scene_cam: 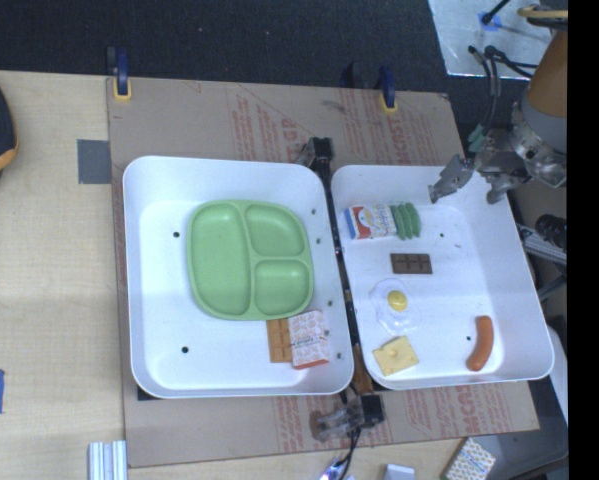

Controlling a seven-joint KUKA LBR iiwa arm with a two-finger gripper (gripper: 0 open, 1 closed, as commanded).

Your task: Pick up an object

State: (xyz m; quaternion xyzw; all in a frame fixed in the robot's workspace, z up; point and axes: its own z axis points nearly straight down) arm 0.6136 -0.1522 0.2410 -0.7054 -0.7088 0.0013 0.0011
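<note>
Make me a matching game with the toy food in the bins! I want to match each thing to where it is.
Things:
1. green plate
2. sausage
3. chocolate bar
4. cheese

Places:
A. right bin, near-right corner
B. left bin, middle
C. right bin, near-left corner
D. right bin, middle, below the boxed snack

Pairs: 1-B, 2-A, 3-D, 4-C

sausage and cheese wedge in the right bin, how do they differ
The sausage is long, thin and orange-red; the cheese wedge is short, blocky and yellow. The sausage lies near the bin's right wall, running roughly front to back; the cheese wedge sits by the front rim, further left. Both are toy food lying flat in the right bin, apart from the tool.
</note>
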